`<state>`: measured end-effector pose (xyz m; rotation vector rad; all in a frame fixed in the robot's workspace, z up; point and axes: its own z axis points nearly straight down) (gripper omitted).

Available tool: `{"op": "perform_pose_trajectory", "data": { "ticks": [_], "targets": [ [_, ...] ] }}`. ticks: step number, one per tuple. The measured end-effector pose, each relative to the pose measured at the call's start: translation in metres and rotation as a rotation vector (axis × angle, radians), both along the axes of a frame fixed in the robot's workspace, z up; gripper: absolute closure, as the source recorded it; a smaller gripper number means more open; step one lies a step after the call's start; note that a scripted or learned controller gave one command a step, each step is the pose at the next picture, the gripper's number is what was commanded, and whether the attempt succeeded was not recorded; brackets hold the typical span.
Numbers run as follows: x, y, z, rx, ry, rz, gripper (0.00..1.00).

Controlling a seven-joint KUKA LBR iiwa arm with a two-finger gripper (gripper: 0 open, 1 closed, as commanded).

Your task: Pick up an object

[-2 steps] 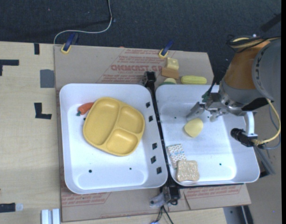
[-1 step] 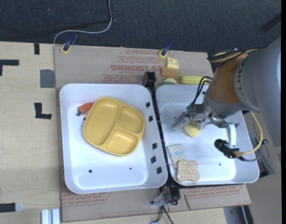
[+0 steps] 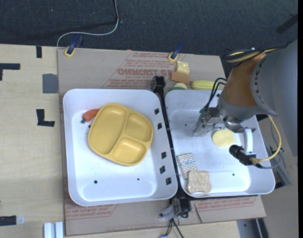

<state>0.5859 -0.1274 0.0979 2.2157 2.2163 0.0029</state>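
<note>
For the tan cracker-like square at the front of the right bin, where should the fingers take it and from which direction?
Probably from straight above, pinching across two opposite edges. The tan square lies flat on the floor of the right bin, so only its thin edges offer purchase. Its front side sits near the bin's wall and a paler speckled piece touches its back corner, so closing across the left-right edges looks freer.

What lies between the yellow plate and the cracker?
In the camera view, the black divider separates the plate from the cracker.
</note>
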Motion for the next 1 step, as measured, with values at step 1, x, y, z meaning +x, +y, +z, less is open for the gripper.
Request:
{"op": "perform_pose_trajectory", "data": {
  "ticks": [1],
  "targets": [
    [-0.0012, 0.1012, 0.0919, 0.006, 0.0, 0.01, 1.0]
  ]
}}
